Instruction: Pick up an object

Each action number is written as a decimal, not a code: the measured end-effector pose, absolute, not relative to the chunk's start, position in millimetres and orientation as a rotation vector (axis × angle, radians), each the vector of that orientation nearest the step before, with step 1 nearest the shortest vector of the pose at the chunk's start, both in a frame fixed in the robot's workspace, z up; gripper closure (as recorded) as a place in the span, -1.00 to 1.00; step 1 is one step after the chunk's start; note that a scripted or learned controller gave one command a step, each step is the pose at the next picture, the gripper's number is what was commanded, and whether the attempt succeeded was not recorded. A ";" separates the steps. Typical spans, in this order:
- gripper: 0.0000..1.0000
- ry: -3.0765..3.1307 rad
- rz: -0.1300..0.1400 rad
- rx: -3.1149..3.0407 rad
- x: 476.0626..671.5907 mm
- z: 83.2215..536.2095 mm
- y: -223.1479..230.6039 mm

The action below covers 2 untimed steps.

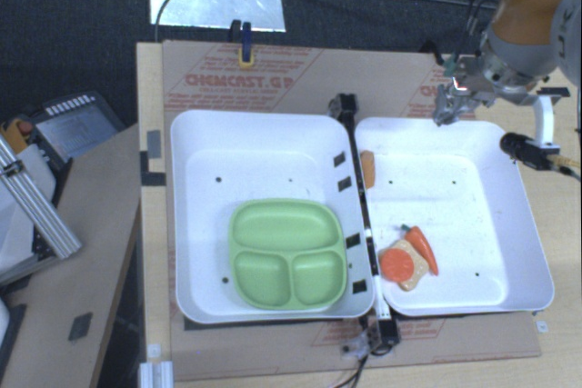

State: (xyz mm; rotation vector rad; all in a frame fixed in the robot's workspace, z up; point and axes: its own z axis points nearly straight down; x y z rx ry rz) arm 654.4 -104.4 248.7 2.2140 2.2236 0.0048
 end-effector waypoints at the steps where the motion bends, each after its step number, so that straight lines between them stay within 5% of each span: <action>1: 1.00 2.230 0.002 2.213 631.4 246.5 -68.5; 2: 1.00 2.233 0.002 2.213 616.0 243.4 -16.7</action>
